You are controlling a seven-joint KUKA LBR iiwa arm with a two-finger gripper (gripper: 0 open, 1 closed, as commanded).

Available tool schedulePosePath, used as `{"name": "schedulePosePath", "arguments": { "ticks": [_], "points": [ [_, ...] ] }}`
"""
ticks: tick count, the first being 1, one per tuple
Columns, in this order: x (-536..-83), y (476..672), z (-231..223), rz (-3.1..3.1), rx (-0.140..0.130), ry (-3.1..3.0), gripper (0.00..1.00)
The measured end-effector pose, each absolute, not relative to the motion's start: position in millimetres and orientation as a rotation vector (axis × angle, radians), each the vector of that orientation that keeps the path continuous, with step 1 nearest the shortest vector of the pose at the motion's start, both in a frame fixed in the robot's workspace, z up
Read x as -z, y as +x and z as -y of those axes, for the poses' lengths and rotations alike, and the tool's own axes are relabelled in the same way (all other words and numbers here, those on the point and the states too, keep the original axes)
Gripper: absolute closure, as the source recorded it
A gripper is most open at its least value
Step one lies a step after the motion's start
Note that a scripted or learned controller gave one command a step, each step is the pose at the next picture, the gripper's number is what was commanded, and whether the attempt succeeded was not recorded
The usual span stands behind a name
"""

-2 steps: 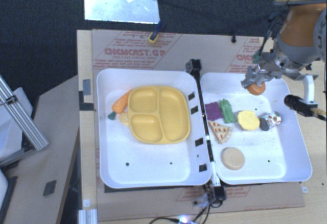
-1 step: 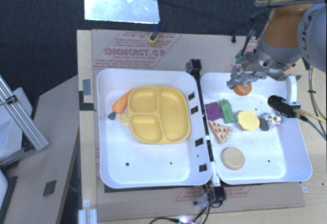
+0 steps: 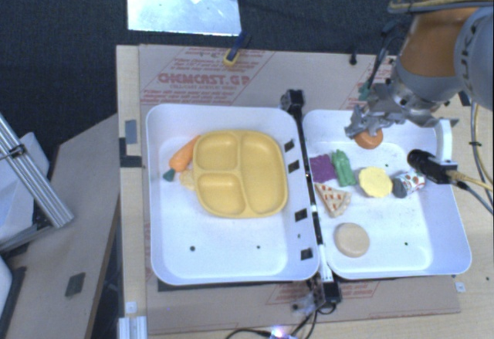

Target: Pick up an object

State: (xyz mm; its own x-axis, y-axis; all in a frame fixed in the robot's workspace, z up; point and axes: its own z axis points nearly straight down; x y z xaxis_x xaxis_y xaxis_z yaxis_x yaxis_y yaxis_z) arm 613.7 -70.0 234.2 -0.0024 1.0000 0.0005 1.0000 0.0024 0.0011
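1. While the orange ball (image 3: 370, 139) sits near the back of the right bin (image 3: 448, 252), the gripper (image 3: 367, 126) is right on top of it, seemingly touching its upper side, and I judge this ball to be the thing it is going for.
2. Whether the gripper is released or clenched on the ball I cannot tell (its tip merges with the ball from this angle).
3. Nearest risk: a round ball may roll or squirt sideways if the grip lands off-centre, ending in a lift with nothing held.
4. Just in front lie a purple piece (image 3: 321, 167), a green piece (image 3: 343, 167), a pizza slice (image 3: 333, 198), a yellow disc (image 3: 376, 182) and a tan cookie (image 3: 352, 239); a ball that escapes could run into them.
5. Close by the back wall, a slanted descent might clip the rim.
6. Further off, the left bin (image 3: 166, 252) holds a yellow tray (image 3: 235, 173) and a carrot (image 3: 183, 154), well apart from the action.
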Motion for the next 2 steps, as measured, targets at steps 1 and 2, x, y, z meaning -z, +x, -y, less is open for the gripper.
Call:
{"name": "schedulePosePath", "arguments": {
  "ticks": [1, 2],
  "points": [
    [-223.4, 610.4, 61.5, -2.227, -0.001, 2.215, 1.0],
    [-225.9, 614.8, 79.8, -2.22, -0.002, 2.22, 1.0]
  ]
}}
